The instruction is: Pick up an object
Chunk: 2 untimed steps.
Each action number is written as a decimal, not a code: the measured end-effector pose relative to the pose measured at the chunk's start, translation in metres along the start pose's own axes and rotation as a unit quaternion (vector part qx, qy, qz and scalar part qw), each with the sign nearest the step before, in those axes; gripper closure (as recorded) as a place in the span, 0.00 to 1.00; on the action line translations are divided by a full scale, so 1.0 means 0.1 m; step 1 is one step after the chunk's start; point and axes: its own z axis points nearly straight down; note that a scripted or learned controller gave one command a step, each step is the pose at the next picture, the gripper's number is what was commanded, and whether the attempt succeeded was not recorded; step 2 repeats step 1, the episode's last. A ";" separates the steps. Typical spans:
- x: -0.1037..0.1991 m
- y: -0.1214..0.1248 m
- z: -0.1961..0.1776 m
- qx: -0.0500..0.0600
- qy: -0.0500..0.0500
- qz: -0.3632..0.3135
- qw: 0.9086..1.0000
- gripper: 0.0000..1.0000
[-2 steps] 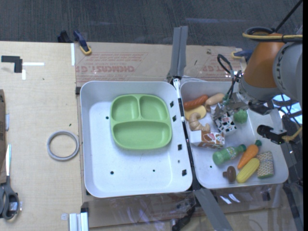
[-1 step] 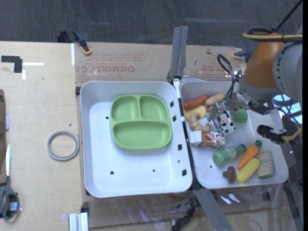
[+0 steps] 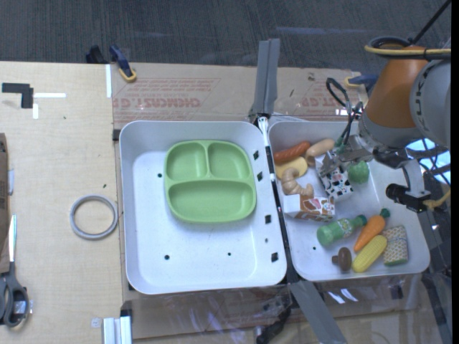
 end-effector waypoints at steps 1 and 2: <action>0.61 -0.14 -1.26 0.002 0.001 -0.016 1.000 1.00; 0.61 -0.14 -1.26 0.002 0.001 -0.016 1.000 1.00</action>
